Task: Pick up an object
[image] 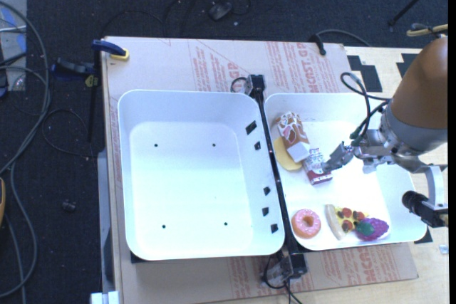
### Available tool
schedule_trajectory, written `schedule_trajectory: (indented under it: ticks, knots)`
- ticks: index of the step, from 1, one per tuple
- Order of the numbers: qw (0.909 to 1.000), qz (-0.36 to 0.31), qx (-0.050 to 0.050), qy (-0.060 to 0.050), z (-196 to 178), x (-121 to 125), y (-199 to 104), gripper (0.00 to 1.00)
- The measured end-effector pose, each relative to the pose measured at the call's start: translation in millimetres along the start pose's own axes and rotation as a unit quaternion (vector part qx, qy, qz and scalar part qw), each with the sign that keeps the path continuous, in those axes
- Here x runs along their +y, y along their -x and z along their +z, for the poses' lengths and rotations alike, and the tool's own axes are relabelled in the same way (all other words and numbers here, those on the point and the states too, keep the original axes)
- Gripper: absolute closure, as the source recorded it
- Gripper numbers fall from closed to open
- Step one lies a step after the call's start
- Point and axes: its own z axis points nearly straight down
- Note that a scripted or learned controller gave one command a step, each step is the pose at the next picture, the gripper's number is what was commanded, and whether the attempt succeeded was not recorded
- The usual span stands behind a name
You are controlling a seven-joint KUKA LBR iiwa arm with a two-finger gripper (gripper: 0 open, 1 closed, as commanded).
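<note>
Gripper (335, 159) position is low in the right bin, its tip just beside or touching a small red-and-white packet (318, 172); whether it is wide, narrow or closed on anything cannot be told from this slanted view, and nothing can be said to be held.

Going from the left: the left bin (128, 153) sits on the worktop (214, 60) with a black divider strip between it and the right bin (399, 189). Just right of that strip, a flat yellow disc (285, 156) lies under or against a red-and-white wrapped snack (292, 130). The small packet lies next to these, close to the gripper. Toward the near wall a pink doughnut (306, 223) is seen, then a slice with coloured toppings (343, 218), then a purple bunch of grapes (372, 228) touching it.

The step in hand is judged to be the descent onto the small packet. It would be done well if the gripper were centred over the packet's narrow width rather than its edge, so that the packet is not pushed toward the snack and the disc. The crowding there is a risk: a neighbour could be nudged or caught. A closure should be made only once the packet is squarely between the tips, and the lift kept straight up.
</note>
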Motion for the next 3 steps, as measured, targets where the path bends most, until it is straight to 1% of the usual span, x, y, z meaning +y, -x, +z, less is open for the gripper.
schedule_trajectory:
  ticks: [1, 2, 3]
  knots:
    - [1.0, 0.0, 0.001, -0.002, 116, 60, 33, 0.0]
    - [1.0, -0.001, 0.0, 0.002, 111, 122, 28, 0.0]
    - [1.0, 0.0, -0.001, 0.002, 63, 106, 39, 0.0]
